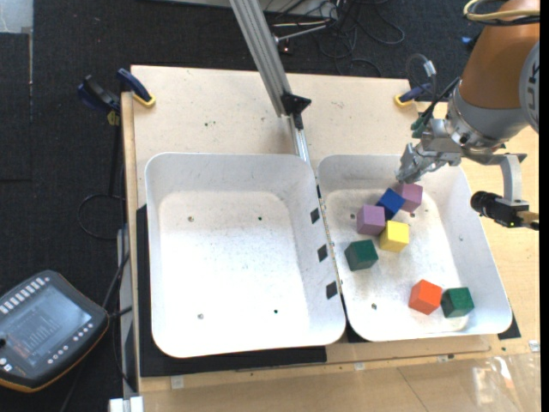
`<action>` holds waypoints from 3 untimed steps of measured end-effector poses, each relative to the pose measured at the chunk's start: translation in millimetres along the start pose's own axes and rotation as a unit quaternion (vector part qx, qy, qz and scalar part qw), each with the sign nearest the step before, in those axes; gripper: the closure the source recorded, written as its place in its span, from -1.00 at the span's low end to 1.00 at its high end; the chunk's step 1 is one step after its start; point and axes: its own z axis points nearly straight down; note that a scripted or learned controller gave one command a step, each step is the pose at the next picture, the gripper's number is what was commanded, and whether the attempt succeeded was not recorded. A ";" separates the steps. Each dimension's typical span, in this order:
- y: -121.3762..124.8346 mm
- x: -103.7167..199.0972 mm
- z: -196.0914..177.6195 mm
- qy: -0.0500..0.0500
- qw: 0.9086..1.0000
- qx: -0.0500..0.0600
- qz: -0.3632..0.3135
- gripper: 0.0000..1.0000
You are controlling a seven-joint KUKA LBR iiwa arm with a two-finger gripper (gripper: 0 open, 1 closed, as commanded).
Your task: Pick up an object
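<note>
The pink cube (413,196) sits at the back of the right bin (480,256), touching a blue cube (391,201), with the hand (410,172) right above it. Can't tell if it's spread or closed. My guess: that tight cluster, purple cube (371,219) and yellow cube (395,235) included, gets shoved instead of grabbed. No readable writing anywhere.

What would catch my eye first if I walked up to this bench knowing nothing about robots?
Most likely the bright coloured blocks scattered in the right bin: a cluster with a blue block, two purple ones, a yellow block and a green one, plus an orange block beside another green one near the front corner. Next, the big orange-banded arm reaching in from the right, its gripper just above the cluster.
</note>
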 end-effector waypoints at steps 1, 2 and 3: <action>0.9 0.2 -10.1 0.000 1.000 0.002 0.000 1.00; 18.5 55.0 -12.8 0.001 1.000 0.002 -0.002 1.00; 36.0 102.5 -8.3 0.001 1.000 0.002 -0.002 1.00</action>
